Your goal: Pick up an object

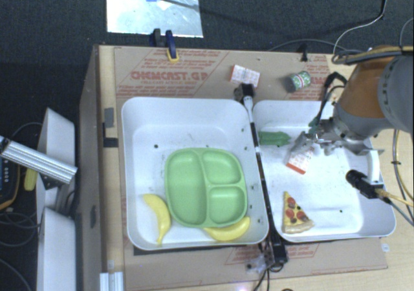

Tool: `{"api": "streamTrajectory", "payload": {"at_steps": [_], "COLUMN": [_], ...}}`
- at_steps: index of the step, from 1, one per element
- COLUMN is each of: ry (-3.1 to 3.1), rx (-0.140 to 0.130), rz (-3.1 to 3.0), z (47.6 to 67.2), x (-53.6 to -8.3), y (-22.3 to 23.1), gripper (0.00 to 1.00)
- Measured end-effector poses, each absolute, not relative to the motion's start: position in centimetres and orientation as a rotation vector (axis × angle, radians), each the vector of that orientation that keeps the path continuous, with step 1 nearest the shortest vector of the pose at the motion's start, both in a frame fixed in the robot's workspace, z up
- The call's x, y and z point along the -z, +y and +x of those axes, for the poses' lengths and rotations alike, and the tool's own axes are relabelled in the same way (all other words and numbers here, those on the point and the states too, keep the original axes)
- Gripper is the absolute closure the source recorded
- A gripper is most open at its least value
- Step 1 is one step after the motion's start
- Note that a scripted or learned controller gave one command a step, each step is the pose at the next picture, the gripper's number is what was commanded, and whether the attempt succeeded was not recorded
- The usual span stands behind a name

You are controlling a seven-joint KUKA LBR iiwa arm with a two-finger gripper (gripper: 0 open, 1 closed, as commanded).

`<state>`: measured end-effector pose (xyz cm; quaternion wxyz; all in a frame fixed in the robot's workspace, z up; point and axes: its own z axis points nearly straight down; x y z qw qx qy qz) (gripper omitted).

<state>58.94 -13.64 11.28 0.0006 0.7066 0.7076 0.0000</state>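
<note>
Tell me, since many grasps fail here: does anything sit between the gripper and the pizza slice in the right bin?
Nothing visible does. The gripper is over the right bin, above a small white and orange packet. The pizza slice lies apart near the bin's front wall, with bare floor between packet and slice.

Arm (388,92): rounded grey casing with a broad orange band above the wrist. Black cables loop along the orange section toward the wrist. Hand (315,136): compact metallic grey assembly with small greenish detailing. A black cylindrical fitting with a white bracket projects below the wrist.
</note>
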Motion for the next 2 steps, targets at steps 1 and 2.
{"api": "streamTrajectory", "payload": {"at_steps": [1,2], "ry": [2.225,2.223], "rx": [-0.001,-0.001], "rz": [2.218,2.216], "z": [57.6,63.4], "x": [-10.7,-8.5], "y": [-11.7,-16.1], "gripper": [0.00,0.00]}}
